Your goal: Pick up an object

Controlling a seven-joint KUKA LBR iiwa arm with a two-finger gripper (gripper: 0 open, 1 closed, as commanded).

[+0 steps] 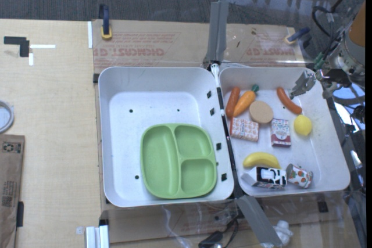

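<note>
The right bin [337, 148] holds several toy foods: a carrot [244, 102], an orange sausage [232, 102], a red sausage [289, 100], a tan round biscuit [261, 112], a lemon [302, 125], two small cartons [244, 129] [281, 132], a banana [261, 160], a black-and-white carton [270, 177] and a patterned can [300, 176]. My gripper [314, 83] hangs over the bin's back right corner, just right of the red sausage. It is open, with nothing between its fingers [301, 85].
The left bin [116, 125] holds a green divided plate [179, 160]. A grey divider post [217, 32] rises behind the bins. Cables [328, 26] trail at the arm on the right. A blue-and-yellow clamp [104, 21] sits at the back left.
</note>
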